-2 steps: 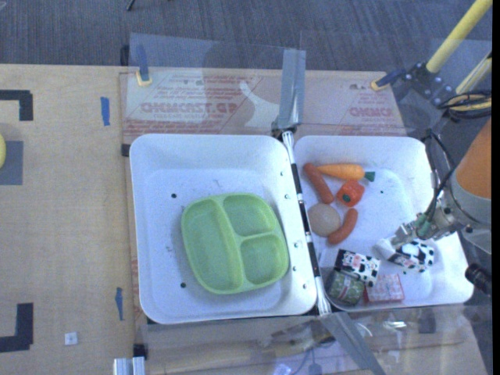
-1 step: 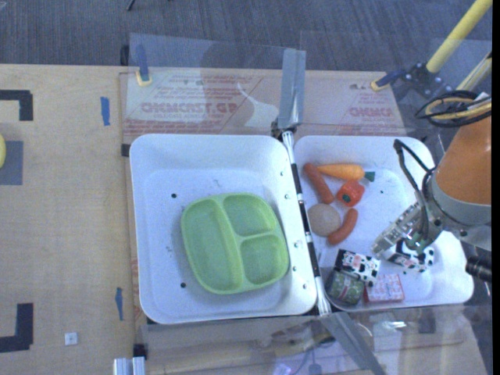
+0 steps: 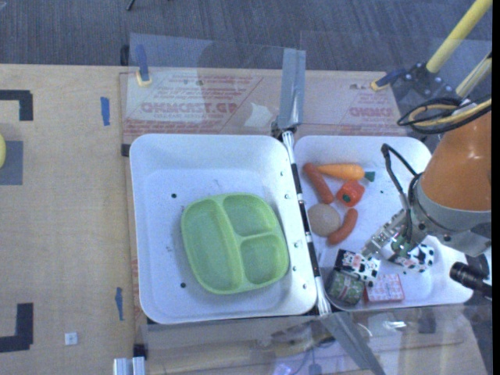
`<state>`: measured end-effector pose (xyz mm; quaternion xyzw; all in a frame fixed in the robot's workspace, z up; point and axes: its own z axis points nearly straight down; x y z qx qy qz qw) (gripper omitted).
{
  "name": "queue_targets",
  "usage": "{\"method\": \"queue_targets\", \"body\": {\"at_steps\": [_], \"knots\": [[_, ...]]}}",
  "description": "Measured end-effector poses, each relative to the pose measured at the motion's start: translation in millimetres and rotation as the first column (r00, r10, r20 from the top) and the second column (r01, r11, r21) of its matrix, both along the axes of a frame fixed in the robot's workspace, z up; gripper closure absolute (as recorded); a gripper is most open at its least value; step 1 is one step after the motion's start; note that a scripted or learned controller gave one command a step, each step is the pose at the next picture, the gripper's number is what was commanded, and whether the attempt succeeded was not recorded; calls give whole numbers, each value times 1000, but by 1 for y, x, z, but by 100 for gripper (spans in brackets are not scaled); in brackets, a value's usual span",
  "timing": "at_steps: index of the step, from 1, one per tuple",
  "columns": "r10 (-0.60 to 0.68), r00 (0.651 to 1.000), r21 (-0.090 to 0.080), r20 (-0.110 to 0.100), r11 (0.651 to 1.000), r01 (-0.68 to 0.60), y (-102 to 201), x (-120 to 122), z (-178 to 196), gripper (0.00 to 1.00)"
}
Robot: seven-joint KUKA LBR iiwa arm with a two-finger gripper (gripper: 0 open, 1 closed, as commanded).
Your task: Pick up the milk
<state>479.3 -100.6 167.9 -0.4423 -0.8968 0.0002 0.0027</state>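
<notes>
The milk (image 3: 358,265) is a small carton with black and white cow patches. It lies in the front part of the right bin (image 3: 406,143), next to the divider side. My gripper (image 3: 394,243) hangs low over the bin just right of the carton, and nothing visibly sits in it. A second cow-patterned piece (image 3: 423,257) shows right of the gripper, partly hidden by the wrist. The orange band of the arm (image 3: 461,170) covers the bin's right side.
A carrot (image 3: 341,171), two sausages (image 3: 317,183) (image 3: 344,226), a red pepper (image 3: 351,193) and a potato (image 3: 323,219) lie behind the milk. A green can (image 3: 346,287) and a pink box (image 3: 385,289) sit in front. The left bin (image 3: 156,162) holds a green divided plate (image 3: 234,243).
</notes>
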Motion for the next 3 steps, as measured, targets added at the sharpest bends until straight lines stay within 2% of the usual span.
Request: {"method": "queue_targets", "body": {"at_steps": [1,2,3], "knots": [[-1,1000,0,0,1000,1,0,0,0,0],[-169,985,1,37,986,169,-43,11,-49,0],[-168,985,6,38,986,168,-42,13,-37,100]]}}
